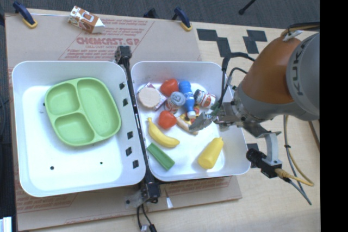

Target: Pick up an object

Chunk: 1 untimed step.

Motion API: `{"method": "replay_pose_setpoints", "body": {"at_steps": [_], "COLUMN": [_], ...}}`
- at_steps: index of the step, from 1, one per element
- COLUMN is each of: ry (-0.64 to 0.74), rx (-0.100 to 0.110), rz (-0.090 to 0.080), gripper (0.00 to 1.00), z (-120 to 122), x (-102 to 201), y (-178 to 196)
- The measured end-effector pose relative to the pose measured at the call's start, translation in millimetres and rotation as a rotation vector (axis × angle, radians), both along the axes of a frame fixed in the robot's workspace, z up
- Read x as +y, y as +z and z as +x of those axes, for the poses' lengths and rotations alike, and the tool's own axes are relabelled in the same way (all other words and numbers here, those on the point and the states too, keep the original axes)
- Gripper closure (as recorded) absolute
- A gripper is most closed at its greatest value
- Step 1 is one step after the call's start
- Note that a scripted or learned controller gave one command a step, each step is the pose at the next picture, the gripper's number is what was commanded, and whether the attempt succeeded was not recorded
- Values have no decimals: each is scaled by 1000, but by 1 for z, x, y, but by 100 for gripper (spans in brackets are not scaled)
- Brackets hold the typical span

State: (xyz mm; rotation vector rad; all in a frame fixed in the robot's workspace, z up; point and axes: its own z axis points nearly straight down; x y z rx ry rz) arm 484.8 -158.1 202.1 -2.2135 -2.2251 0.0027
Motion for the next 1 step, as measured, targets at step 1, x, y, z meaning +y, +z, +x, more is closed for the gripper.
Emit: {"method": "replay_pose_setpoints", "body": {"at_steps": [1], "ry": [1], "rx": [2], "rz": [1], "gripper": [0], "z": [-9], "x": [-41], "y": [-109]}}
